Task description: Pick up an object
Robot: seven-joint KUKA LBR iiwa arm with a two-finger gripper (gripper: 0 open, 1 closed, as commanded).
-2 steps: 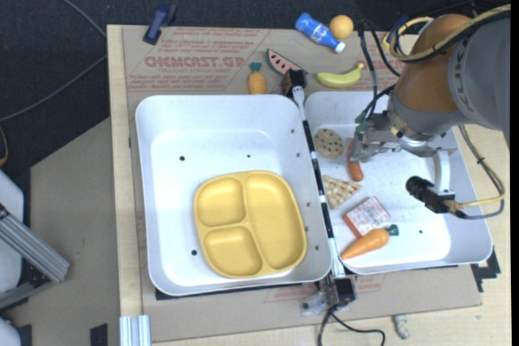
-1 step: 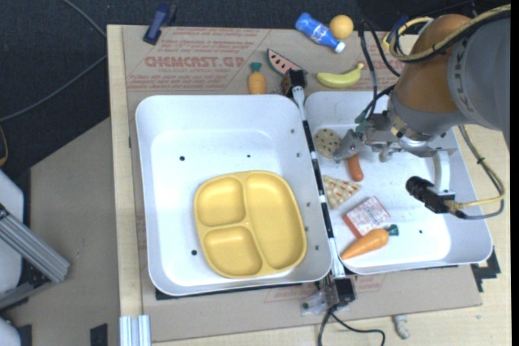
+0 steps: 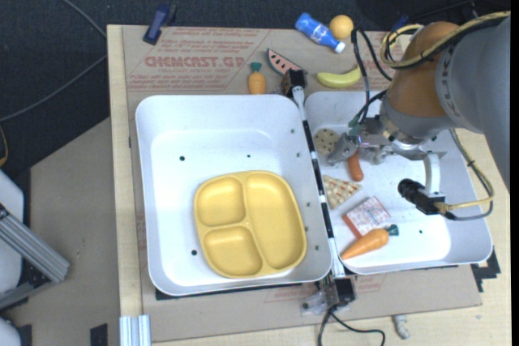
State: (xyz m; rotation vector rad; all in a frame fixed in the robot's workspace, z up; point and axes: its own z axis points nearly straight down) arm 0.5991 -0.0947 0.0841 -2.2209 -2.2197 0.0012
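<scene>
camera view: the grey arm with its orange band comes in from three o'clock and hangs over the upper half of the right bin [image 3: 466, 243]. the claw [image 3: 357, 143] sits low near that bin's left wall; whether it is spread or pressed together i cannot tell, since the wrist and cables hide the tips. nothing shows pinched in it.

the nearest candidate is a small orange sausage-like piece [image 3: 356, 168], lying just at six o'clock of the claw, close beneath it, its long axis running roughly twelve to six with a slight lean. a round cookie [image 3: 326, 142] lies just at nine o'clock of the claw, near the bin wall. further toward six o'clock are a waffle wedge [image 3: 340, 190], a red-and-white packet [image 3: 366, 215] and a toy carrot [image 3: 367, 241], the carrot's long axis running about eight to two.

the left bin [image 3: 162, 126] holds a yellow divided plate [image 3: 247, 221], well apart from the claw. on the tabletop [image 3: 195, 53] at twelve o'clock of the bins lie a banana [image 3: 339, 78] and a blue bottle [image 3: 318, 32].

by my judgement, the pick turns on the sausage piece: a short drop toward six o'clock, closing across its narrow width.
</scene>
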